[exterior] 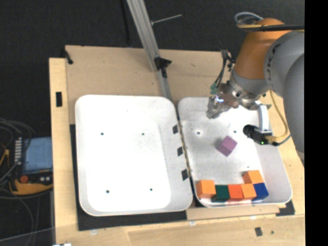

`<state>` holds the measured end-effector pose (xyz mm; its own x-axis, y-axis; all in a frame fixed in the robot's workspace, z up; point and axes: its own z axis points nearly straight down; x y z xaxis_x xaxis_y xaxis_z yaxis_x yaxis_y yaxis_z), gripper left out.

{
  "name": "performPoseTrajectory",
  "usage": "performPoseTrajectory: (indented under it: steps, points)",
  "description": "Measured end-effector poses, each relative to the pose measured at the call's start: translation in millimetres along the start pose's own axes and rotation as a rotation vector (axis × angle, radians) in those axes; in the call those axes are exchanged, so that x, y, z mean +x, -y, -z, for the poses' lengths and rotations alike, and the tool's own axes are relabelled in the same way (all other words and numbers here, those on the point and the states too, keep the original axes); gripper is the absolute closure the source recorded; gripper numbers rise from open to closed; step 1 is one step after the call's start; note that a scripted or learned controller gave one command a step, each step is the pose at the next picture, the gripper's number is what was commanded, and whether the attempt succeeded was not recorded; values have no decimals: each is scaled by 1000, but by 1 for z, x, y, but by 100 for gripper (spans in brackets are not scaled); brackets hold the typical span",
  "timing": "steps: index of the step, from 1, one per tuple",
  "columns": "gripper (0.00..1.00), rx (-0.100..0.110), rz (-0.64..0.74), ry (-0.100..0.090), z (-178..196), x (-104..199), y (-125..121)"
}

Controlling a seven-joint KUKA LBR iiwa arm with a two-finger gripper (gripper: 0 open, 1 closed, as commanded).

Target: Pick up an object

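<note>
A small purple cube (226, 146) lies tilted near the middle of the right-hand shallow white bin (201, 118), apart from a row of orange, green and blue blocks (233, 189) along the bin's near wall. The tool (214, 108) hangs over the bin's far part, up and left of the cube, with nothing in its grip; how wide it stands cannot be told. The left white bin (125, 152) sits beside it on the wooden counter (102, 68).

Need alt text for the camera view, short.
The grey-and-orange arm's gripper hangs over the right bin, above a lone purple block. Orange, green and blue blocks cluster along that bin's near edge, and the left bin sits alongside.
</note>
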<state>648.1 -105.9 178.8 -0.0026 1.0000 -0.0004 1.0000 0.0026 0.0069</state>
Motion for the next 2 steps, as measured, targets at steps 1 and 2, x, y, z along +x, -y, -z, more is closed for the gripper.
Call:
performPoseTrajectory:
  steps: [1,2]
  points:
    - [100,0,1,0,47,-1,-2]
    - [100,3,5,-2,60,53,0]
